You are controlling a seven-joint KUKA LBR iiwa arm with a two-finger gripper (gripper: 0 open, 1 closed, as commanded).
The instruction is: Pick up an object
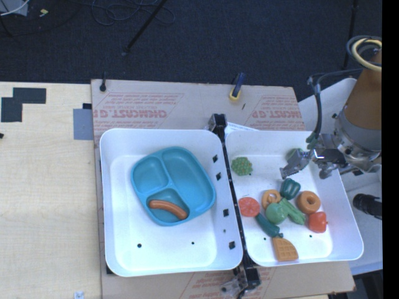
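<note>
The hand (307, 159) hangs over the right bin (349, 242), up near its back edge. I cannot tell if it is gripping anything. It looks like the reaching step, with nothing picked up yet. Next it needs to go down over one toy and squeeze it. Closest is a small dark green pepper (290, 188), just below the hand. It sits in a pile, touching a yellow ring (270, 198).

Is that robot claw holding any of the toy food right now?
No. The gripper hovers above the right bin with nothing between its fingers; the toy food lies below it.
</note>
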